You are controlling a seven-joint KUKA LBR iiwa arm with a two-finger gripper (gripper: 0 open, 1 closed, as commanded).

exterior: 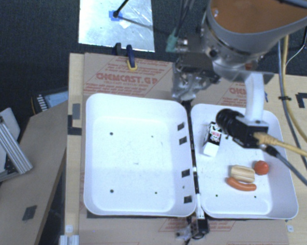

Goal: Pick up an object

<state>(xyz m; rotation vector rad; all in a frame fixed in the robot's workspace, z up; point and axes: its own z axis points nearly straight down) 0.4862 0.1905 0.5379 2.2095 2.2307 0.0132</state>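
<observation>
Nearest me, the right bin (241,215) has open floor along its near rim. Just behind that strip lies a sausage (241,185), with a bun (242,173) touching its far side and a red ball (261,167) just right of the bun, near the right wall. Farther back, a small box (212,139) sits close to the left wall, well apart from the other three. The left bin (135,160) shows me a wide stretch of bare white floor. At the far rim, where the two bins meet, the gripper (188,91) hangs over the seam; I cannot tell whether it is spread or closed. Behind it runs cardboard (125,76).
</observation>
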